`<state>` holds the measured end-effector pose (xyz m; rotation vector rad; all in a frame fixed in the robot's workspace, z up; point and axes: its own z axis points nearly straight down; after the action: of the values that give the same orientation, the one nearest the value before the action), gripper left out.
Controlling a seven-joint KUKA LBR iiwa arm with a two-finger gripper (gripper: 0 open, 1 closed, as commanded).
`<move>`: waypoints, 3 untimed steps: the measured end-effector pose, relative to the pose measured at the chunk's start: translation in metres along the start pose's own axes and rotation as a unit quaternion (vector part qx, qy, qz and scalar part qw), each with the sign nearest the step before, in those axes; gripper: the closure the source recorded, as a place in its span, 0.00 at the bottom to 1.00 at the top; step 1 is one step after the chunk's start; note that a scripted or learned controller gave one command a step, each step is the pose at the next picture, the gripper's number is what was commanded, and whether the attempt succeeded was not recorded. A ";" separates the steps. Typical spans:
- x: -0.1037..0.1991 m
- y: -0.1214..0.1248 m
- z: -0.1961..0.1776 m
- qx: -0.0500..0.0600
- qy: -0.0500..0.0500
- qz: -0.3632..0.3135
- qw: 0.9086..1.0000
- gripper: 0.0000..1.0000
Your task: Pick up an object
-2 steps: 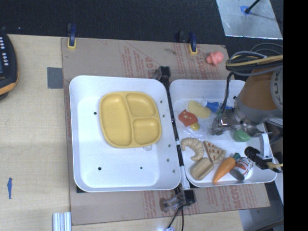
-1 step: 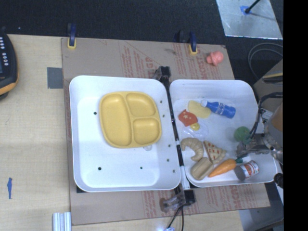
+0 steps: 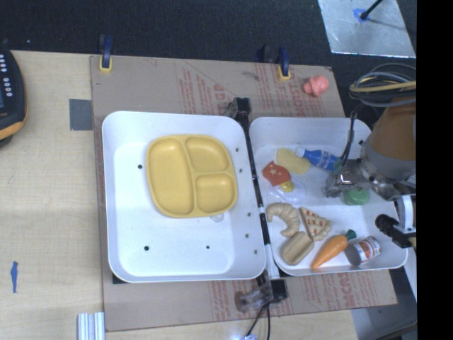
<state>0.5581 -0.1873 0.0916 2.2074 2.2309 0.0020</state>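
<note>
The camera view gives you both white bins from above. In the left bin a yellow divided plate lies toward the back, its two smaller compartments on the side nearest the right bin.

The right bin holds the pickable clutter. Along its back edge you have a pale yellow piece touching a blue bottle that points toward the bin's right side. Just in front of those, by the left wall, sits a red piece with a small yellow bit against it. Mid-bin lie a croissant and, touching it, a waffle-patterned wedge. Toward the front edge you see a tan bread roll, a carrot slanted beside it, and a small can in the front right corner.

The arm comes in over the bin's right edge, and the gripper hangs low near that edge, just beside a green object. You cannot tell from here how the gripper is set, or whether it touches the green object.

A pink object rests outside the bins on the brown board, near its back right corner.
</note>
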 end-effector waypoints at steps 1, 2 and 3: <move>-0.026 0.095 0.003 0.017 0.003 0.001 1.000 0.00; -0.026 -0.022 -0.027 0.007 0.002 0.006 1.000 0.00; 0.065 0.017 -0.008 0.003 0.002 -0.001 1.000 0.00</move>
<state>0.5740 -0.1225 0.0999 2.2092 2.2385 0.0003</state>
